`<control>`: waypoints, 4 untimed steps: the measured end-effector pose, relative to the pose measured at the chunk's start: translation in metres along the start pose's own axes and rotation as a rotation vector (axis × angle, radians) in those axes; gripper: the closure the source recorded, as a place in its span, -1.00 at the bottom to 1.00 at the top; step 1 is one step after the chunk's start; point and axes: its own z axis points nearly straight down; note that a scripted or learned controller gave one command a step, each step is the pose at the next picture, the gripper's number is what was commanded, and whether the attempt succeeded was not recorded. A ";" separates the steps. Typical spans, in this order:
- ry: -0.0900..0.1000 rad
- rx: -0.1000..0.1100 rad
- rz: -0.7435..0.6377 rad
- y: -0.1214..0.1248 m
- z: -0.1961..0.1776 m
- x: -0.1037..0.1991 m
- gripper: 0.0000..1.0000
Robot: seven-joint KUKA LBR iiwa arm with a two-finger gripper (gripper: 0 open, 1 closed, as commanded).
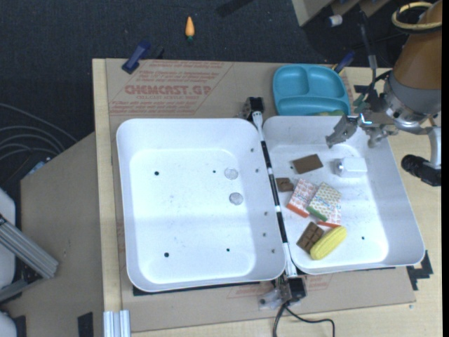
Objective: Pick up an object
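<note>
While the arm (419, 62) reaches in from the right, its pincer (359, 130) hangs above the far edge of the right bin (393, 209), with one finger (342, 133) slanting down to the left and the other a short way off to its right; the two stand apart and nothing shows between them. Below the pincer, on the bin floor, lies a flat brown piece (306, 163), and just right of it a small white block (349, 166) that is hard to tell from the white floor. A smaller brown piece (284, 184) sits near the divider between the bins. Toward the middle a red and white packet (302, 196) touches a patterned packet (325, 202) on its right. Nearer the front a dark brown bar (309, 236) lies against a yellow corn cob (327, 243). The left bin (140, 209) shows two small round grey marks (233, 186) on its floor. Behind the right bin a blue divided tray (311, 90) rests on the tabletop (175, 90), beside printed cardboard. A blue clip (135, 57) lies at the far left corner of the tabletop, and a small orange thing (189, 27) lies on the dark floor beyond.
</note>
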 end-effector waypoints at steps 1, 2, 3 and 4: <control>0.000 -0.001 -0.001 0.004 0.128 0.047 -1.00; 0.000 -0.002 0.001 0.005 0.118 0.047 1.00; 0.000 -0.002 0.001 0.004 0.118 0.047 -1.00; 0.000 -0.003 0.001 0.005 0.108 0.047 1.00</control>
